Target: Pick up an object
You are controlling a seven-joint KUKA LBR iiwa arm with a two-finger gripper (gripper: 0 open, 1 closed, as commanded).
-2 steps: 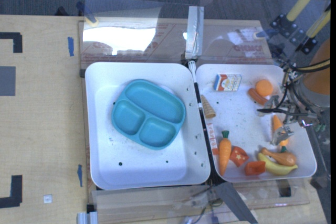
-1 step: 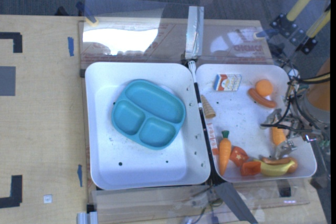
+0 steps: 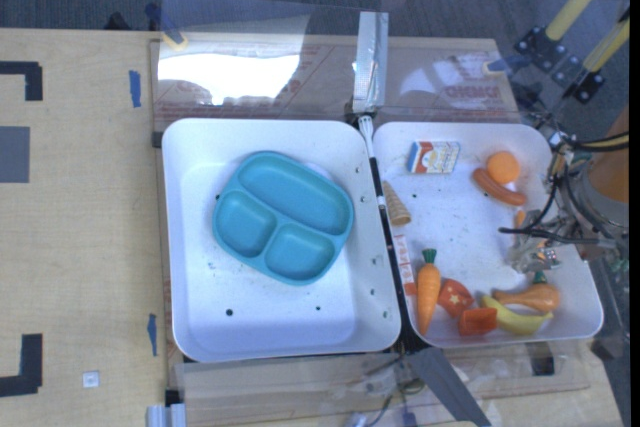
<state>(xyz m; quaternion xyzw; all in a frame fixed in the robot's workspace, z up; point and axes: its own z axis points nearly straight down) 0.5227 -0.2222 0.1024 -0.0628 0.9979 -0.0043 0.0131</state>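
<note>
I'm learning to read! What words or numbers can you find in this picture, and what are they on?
No word or number here is clear enough to read.
Small carton in the right bin: red and blue print, too blurred to read.
Clear panel behind the bins: faint reddish lettering, too blurred to read.

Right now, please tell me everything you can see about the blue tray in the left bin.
The blue tray is a rounded, turquoise plate that looks like plastic, with three compartments: one large at the back, two smaller in front. It lies flat, right side up and turned at an angle, near the middle of the left bin. Nothing lies in it.
</note>
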